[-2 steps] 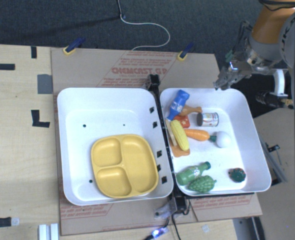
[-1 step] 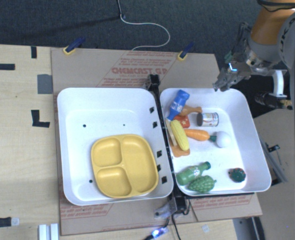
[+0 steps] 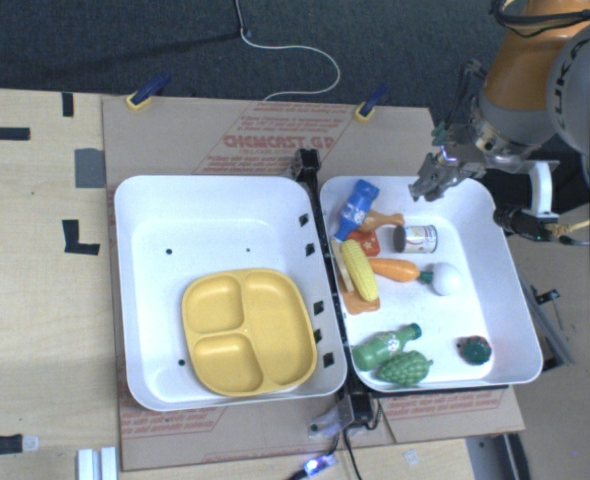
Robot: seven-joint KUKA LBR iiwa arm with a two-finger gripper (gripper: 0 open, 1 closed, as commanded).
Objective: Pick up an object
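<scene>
The right bin (image 3: 495, 268) holds several small items: a blue packet (image 3: 356, 206), a corn cob (image 3: 359, 270), a carrot (image 3: 393, 267), a small can (image 3: 416, 238), a white ball (image 3: 445, 281), a green bottle (image 3: 385, 345), a bumpy green fruit (image 3: 405, 370) and a dark green lump (image 3: 473, 349). My gripper (image 3: 428, 183) hangs over the bin's far right corner, above and to the right of the can. Nothing shows between its fingers.
The left bin (image 3: 175, 218) holds a yellow divided plate (image 3: 247, 329). Both bins rest on a cardboard sheet (image 3: 265, 138) held by clamps. A white cable (image 3: 285, 48) lies on the dark floor behind.
</scene>
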